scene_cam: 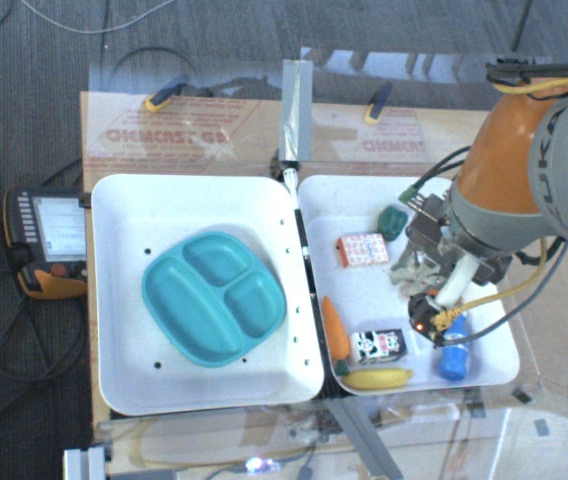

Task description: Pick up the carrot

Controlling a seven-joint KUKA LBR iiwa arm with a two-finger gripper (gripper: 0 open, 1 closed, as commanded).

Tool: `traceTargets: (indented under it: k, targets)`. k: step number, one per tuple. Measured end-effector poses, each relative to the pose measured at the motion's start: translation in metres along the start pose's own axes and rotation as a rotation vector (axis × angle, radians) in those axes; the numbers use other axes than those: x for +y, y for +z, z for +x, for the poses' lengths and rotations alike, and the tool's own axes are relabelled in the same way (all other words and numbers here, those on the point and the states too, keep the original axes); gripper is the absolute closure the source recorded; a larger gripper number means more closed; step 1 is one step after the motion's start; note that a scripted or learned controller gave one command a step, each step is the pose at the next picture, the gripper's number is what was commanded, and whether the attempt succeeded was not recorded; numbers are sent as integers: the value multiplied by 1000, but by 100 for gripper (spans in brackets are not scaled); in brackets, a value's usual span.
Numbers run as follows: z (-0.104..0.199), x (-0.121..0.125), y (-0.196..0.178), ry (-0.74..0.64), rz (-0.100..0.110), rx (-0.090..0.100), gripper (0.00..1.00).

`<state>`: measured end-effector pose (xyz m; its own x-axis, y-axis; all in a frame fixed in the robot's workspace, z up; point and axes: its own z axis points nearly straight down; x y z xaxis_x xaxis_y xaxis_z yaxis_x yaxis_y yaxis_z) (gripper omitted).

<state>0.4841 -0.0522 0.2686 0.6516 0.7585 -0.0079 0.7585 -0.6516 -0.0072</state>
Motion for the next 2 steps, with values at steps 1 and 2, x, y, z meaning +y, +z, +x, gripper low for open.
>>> traceTargets:
  k: [1,2]
  targets:
    - [0,0,48,330,3,-1,100]
    - [15,-12,-9,632,-3,0,100]
